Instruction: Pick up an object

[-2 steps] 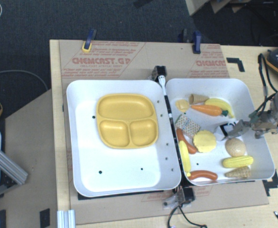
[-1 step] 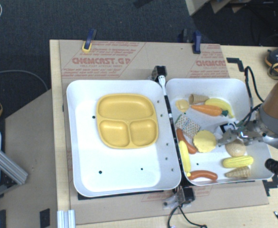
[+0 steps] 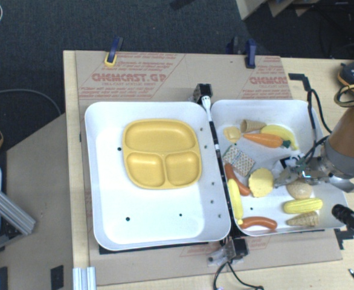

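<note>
The right bin [image 3: 267, 109] holds several toy foods: an orange carrot [image 3: 263, 139], a banana [image 3: 281, 132], a yellow round fruit [image 3: 261, 182], a tan potato [image 3: 299, 190], a corn cob [image 3: 302, 206] and a red sausage [image 3: 258, 223]. My gripper [image 3: 290, 175] reaches in from the right and sits low in this bin. It is between the yellow fruit and the potato, just above the potato. Whether it touches either one is unclear from this angle. The arm's wrist [image 3: 346, 147] covers the bin's right wall.
The left bin [image 3: 104, 180] holds a yellow divided plate [image 3: 162, 151]. A grey waffle-like piece [image 3: 240, 160], a cone [image 3: 249, 125] and a long yellow piece [image 3: 234, 199] lie by the right bin's left side. Cables [image 3: 313, 110] run along its right rim.
</note>
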Motion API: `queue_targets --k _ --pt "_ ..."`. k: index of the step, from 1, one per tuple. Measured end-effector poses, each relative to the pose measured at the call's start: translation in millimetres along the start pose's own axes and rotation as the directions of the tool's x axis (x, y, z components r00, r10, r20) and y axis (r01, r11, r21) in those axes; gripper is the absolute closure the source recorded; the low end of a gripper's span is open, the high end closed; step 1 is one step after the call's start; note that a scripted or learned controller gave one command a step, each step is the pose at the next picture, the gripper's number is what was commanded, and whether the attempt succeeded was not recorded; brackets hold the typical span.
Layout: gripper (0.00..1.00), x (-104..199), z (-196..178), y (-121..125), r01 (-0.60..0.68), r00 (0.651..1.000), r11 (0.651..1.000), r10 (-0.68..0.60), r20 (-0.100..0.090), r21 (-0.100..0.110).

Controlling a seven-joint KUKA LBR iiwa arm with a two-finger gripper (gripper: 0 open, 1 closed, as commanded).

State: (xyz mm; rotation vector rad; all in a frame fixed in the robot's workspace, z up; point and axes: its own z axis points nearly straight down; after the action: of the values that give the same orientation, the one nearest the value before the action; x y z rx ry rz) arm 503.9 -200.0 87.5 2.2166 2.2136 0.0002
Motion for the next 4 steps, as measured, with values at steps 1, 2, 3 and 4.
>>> queue_targets --k 1,2,3,4 --pt "1.0 -1.8 -15.0 3.6 -0.001 1.0 1.0 0.001 0.006 -0.014" --pt "1.0 4.3 -69.9 13.2 0.003 1.0 1.0 -0.003 -0.003 0.0" --pt "1.0 11.3 -130.9 14.2 0.003 1.0 1.0 -0.003 -0.003 -0.002" --pt "1.0 11.1 -137.7 14.9 0.003 1.0 1.0 -0.003 -0.004 0.003"
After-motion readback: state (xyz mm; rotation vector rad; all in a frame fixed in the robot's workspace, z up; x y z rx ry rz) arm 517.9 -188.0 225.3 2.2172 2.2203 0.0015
